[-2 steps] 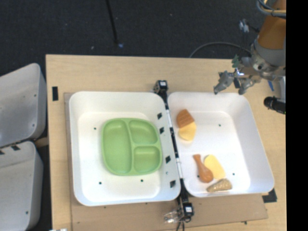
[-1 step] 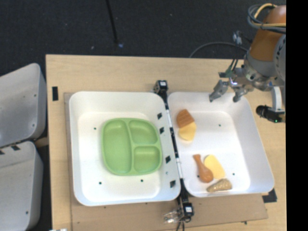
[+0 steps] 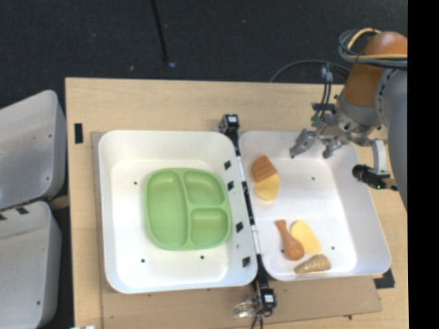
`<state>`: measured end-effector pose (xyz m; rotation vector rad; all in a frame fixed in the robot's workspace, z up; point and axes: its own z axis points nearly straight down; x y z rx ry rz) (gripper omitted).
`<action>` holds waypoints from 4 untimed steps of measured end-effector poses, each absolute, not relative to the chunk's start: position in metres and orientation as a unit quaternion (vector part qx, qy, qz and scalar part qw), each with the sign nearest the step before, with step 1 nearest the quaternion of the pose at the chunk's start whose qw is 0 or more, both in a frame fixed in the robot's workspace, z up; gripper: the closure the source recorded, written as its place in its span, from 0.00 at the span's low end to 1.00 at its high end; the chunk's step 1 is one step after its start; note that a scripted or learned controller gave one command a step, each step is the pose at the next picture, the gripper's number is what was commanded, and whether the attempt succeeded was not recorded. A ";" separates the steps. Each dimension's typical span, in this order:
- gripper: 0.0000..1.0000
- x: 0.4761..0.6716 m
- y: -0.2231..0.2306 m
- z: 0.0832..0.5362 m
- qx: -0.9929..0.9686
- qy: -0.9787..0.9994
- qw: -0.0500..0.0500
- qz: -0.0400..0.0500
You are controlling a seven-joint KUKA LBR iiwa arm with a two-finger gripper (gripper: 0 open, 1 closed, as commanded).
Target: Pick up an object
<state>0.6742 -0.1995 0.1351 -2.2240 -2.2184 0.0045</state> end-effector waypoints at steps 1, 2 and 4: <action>0.00 0.674 -0.200 0.100 -0.707 -0.707 -0.001 0.001; 1.00 0.676 -0.201 0.114 -0.706 -0.708 -0.004 0.000; 1.00 0.665 -0.198 0.233 -0.707 -0.707 -0.003 -0.002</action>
